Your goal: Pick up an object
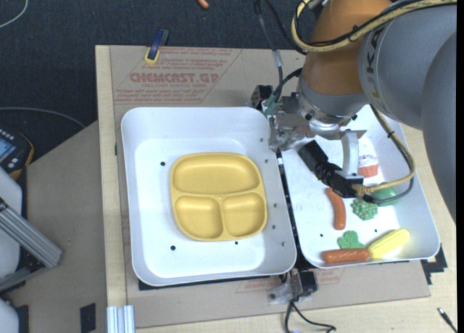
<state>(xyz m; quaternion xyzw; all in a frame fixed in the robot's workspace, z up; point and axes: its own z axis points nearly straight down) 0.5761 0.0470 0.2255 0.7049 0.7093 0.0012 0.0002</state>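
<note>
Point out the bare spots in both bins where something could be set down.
Left bin: bare white floor rings the yellow divided plate, widest toward the left wall. Right bin: open patch between the divider and the sausage; its near right corner is crowded with toy food.

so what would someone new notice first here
Likely the yellow tray, three compartments, lying in the middle of the left bin. Next the grey arm with its orange band, reaching over the right bin, where toy foods sit: sausages, corn and green pieces.
</note>
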